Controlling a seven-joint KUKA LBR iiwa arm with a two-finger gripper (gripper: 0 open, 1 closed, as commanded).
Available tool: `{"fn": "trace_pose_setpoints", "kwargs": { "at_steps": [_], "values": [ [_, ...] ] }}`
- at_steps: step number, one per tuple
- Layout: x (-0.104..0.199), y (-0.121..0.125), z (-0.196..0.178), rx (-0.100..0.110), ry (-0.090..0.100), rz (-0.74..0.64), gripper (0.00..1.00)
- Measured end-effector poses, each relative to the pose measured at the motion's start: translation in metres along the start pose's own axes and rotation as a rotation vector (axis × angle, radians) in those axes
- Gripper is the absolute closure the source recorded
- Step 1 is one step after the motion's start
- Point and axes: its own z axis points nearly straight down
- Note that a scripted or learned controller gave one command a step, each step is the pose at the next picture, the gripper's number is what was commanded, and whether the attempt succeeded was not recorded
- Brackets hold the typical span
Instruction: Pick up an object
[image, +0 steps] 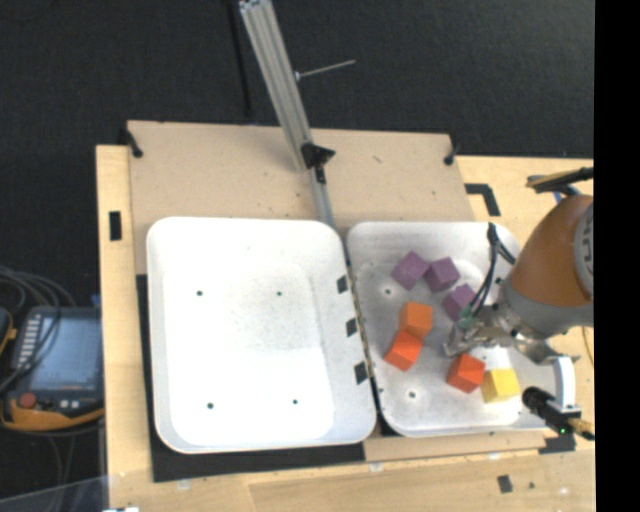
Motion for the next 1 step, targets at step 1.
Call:
{"fn": "trace_pose_setpoints", "kwargs": {
  "at_steps": [1],
  "values": [
    [-0.003, -0.0045, -0.0614, 0.002, 0.0, -0.007, 1.0]
  ]
}}
